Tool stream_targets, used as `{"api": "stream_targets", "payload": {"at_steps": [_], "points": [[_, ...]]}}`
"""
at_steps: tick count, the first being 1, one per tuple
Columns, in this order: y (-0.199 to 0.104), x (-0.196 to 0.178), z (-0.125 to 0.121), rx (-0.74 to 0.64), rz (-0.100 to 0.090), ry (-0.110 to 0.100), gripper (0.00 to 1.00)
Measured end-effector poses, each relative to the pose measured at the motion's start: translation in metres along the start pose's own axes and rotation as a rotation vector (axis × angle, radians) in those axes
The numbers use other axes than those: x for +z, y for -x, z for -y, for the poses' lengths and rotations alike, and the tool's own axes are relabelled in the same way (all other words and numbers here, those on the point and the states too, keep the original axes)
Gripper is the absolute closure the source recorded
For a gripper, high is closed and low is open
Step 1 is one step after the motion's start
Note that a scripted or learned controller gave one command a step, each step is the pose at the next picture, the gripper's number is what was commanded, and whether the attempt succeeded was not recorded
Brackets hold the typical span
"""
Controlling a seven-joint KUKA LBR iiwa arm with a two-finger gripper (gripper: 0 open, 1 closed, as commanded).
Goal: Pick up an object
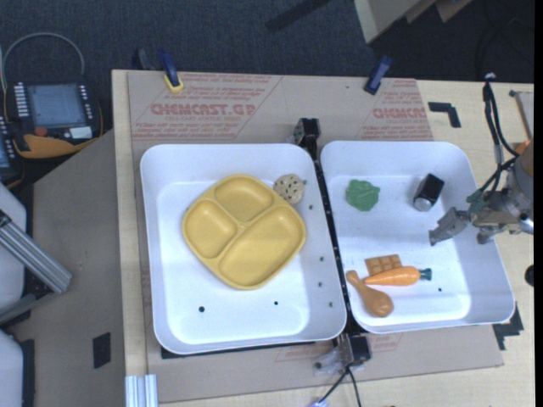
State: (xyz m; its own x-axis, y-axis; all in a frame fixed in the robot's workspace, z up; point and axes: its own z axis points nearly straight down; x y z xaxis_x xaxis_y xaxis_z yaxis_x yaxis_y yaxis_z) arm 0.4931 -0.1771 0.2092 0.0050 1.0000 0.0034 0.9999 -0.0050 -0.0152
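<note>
1. Over the right bin's [399,153] right side, the gripper [456,224] is hanging low, reaching in from the right edge with the wrist lying nearly level and the fingers pointing left.
2. Its grey fingers [443,230] are sitting above bare white floor, with nothing showing between them; whether they are apart or together I cannot tell from this angle.
3. Just up and left of the fingertips, a small black and silver cylinder [427,191] is lying tilted, near the gripper but apart from it.
4. Further left in the same bin, a green leafy toy [362,195] is resting near the back left corner.
5. Down toward the front, an orange toy carrot [399,276] is lying crosswise, its green tip pointing right, touching a brown waffle-like block [382,264] just behind it.
6. A tan wooden spoon-shaped piece [370,296] is sitting just in front of the carrot, angled from upper left to lower right.
7. Across in the left bin [161,227], a yellow divided plate [244,230] is taking up the middle, turned at a slant.
8. A small round chocolate-chip cookie [290,187] is resting at the plate's upper right corner, touching its rim.
9. Both bins are sitting side by side on a cardboard sheet [271,100] held by blue clamps [171,69] at the back.
</note>
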Motion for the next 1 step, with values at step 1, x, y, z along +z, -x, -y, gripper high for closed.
{"api": "stream_targets", "payload": {"at_steps": [1], "points": [[-0.0009, -0.0075, -0.003, -0.005, 0.003, 0.014, 0.0]]}}
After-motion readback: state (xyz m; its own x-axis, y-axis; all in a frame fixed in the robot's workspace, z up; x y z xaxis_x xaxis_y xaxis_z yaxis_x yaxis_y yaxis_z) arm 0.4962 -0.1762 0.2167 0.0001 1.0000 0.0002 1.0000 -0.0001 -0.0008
